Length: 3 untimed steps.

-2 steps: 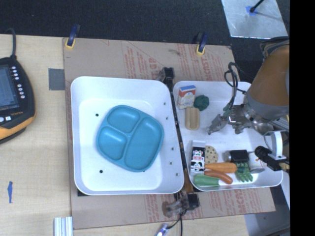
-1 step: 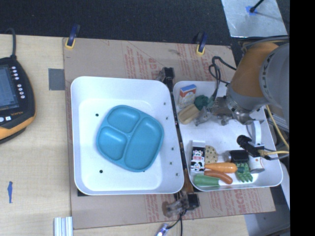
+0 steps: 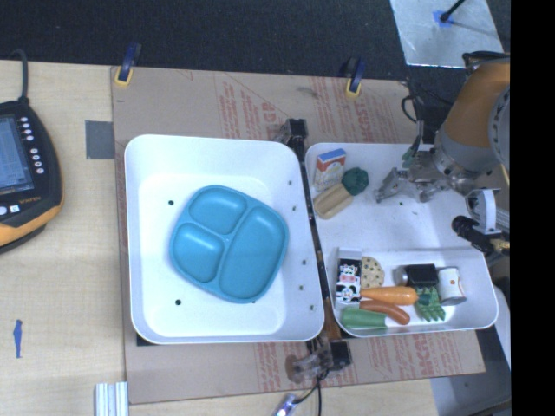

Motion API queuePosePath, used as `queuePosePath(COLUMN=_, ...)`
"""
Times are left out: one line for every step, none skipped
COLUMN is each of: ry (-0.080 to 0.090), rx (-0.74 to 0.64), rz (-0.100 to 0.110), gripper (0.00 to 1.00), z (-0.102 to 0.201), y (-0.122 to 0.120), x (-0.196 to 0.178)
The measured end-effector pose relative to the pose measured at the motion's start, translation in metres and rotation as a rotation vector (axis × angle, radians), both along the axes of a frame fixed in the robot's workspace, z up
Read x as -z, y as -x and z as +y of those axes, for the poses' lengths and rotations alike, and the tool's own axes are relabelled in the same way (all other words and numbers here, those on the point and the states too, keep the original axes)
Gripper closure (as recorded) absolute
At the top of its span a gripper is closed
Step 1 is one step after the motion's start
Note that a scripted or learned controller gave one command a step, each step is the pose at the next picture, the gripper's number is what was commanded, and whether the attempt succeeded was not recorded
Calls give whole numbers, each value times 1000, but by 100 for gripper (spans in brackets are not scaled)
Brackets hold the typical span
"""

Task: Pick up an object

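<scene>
**A:** Sitting at the far left of the counter (image 3: 78, 258), a handheld control pad (image 3: 22, 176) lies well apart from the work. Next comes the left bin (image 3: 147, 319), holding a blue divided plate (image 3: 228, 243) laid flat in its middle. Why so bare, do you think?

**B:** Probably it is the drop-off side, with the plate kept clear to receive things. The pickings are all in the right bin (image 3: 408, 224). A small carton (image 3: 329, 165), a tan block (image 3: 332, 201) and a dark green lump (image 3: 355, 180) huddle in its upper left corner. Along the near wall lie a cow-print box (image 3: 348, 282), a cookie (image 3: 371, 272), a green pod (image 3: 362, 318), a carrot (image 3: 389, 295), a sausage (image 3: 390, 312), a black piece (image 3: 421, 276), a leafy green (image 3: 430, 305) and a small can (image 3: 448, 284), packed touching one another.

**A:** And the tool (image 3: 392, 186)?

**B:** It hangs over the bin's bare upper stretch, fingers spread fairly wide with nothing between them, just right of the green lump. That trio looks the nearest target; the crowded row would likely be harder to part.
</scene>
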<state>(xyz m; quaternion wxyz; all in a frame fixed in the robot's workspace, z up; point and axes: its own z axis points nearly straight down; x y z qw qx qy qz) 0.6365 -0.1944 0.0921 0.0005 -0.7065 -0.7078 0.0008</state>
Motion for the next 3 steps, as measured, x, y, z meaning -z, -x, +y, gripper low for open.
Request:
queuePosePath(ry=-3, rx=-5, rz=15, gripper=0, z=96, y=-6, x=2)
queuePosePath(ry=-1, rx=-4, rz=0, gripper=0, z=142, y=56, x=-101)
queuePosePath(ry=1, rx=-4, rz=2, gripper=0, z=133, y=119, x=-99)
